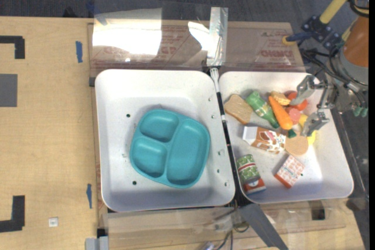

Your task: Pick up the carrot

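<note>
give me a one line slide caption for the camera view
Gripper open above the right bin, just right of the carrot; teal tray in left bin.

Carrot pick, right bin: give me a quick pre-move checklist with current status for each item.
1. Carrot visible in the right bin: ok.
2. Carrot free of neighbours: not ok; green vegetable lies against it, other small food pieces crowd its far end.
3. Gripper over the right bin, beside the carrot: ok.
4. Fingers open: ok, a gap shows between them.
5. Nothing between the fingers: ok.
6. Gripper lined up over the carrot's middle: not ok; it sits to the right of it.
</note>
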Available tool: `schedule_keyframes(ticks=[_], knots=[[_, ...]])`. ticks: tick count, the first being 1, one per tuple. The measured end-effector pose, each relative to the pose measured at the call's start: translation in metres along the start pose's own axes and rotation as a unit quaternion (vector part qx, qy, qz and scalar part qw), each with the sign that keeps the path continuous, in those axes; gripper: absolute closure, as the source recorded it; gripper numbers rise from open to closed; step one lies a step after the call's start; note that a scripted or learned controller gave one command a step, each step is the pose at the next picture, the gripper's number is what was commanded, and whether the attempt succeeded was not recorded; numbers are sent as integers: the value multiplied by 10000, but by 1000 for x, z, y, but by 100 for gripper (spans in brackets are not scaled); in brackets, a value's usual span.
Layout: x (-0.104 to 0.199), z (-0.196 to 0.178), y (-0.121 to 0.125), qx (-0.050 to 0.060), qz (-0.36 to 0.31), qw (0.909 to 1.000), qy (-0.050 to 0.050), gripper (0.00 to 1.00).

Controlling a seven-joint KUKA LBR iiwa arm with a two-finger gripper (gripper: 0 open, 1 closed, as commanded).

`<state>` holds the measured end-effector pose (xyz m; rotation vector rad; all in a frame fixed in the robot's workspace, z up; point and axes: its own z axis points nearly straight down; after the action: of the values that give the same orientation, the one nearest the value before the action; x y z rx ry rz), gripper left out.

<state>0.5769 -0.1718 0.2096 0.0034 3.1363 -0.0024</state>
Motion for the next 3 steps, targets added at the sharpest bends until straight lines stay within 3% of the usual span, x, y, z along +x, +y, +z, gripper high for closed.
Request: schedule_keyframes(ticks=[1,2,3], knots=[[-46,115,45,-9,313,9995,-15,0],[-49,102,45,0,307,9995,-54,100],[-12,19,114,-16,157,9999,-51,100]])
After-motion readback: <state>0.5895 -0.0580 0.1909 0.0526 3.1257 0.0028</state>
